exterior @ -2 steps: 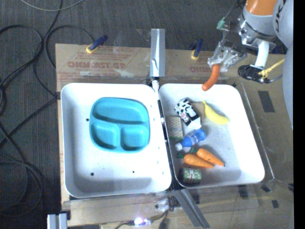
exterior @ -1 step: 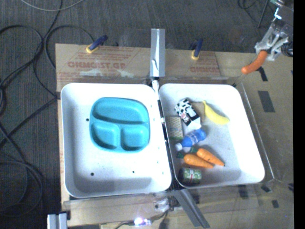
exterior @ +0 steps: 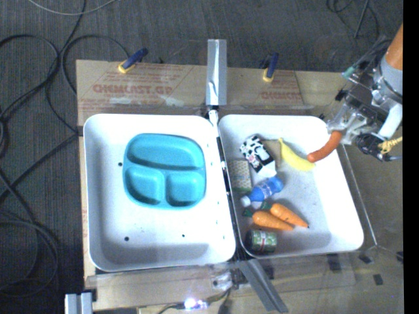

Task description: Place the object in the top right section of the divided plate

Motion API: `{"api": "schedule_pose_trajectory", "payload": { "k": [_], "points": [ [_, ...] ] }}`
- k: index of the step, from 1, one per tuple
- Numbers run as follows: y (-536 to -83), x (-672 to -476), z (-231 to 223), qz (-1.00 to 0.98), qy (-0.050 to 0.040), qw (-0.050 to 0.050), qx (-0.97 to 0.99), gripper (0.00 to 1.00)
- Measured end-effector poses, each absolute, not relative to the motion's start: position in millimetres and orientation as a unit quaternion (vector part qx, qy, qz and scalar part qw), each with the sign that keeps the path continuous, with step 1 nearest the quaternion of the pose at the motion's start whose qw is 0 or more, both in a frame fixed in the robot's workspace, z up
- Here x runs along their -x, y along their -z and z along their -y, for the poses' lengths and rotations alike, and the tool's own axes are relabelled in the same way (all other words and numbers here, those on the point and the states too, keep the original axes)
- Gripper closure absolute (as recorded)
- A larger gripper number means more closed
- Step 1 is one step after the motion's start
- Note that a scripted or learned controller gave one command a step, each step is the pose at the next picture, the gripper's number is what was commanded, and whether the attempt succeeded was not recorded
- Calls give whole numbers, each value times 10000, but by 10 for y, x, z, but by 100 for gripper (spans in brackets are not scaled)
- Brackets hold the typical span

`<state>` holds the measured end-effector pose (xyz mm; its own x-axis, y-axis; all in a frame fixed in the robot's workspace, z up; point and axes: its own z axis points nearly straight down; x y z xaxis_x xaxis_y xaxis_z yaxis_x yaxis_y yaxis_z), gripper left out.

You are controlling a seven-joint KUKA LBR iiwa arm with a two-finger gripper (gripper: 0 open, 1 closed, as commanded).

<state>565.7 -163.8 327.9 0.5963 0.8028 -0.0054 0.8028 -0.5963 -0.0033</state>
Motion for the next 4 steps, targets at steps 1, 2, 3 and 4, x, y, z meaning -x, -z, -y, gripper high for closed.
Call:
{"api": "schedule_pose_trajectory", "payload": {
  "k": [1, 2, 3, 4],
  "points": [
    [-2597, -5895, 831, 5220, -21, 16, 8530, 100],
    [-2881, -6009, 1550, 3962, -22, -1, 9182, 100],
    [-2812, -6093, 494, 4847, -22, 6, 8747, 100],
    [-3583, -5824, 879, 5114, -16, -4, 8593, 100]
  ]
}}
